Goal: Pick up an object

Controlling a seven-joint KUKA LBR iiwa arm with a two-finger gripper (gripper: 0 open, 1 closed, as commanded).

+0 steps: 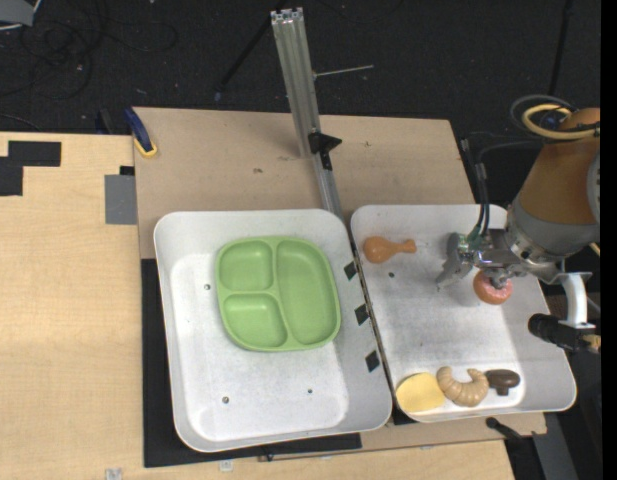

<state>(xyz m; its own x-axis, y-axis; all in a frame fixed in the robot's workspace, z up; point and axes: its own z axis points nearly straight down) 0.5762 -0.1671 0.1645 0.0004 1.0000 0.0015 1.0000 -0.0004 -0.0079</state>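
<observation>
The gripper (458, 260) hangs low over the right bin (428, 318), near its far right side. I cannot tell how it is set from up here, and nothing shows in its grip. A round pink and white thing (493, 287) lies just to its right and a bit nearer. An orange drumstick toy (386, 250) lies to its left, with its long side running left to right. The pink thing is closer, so a short move right looks best.

One fixed overhead camera, slanting down on both bins (188, 268).
</observation>
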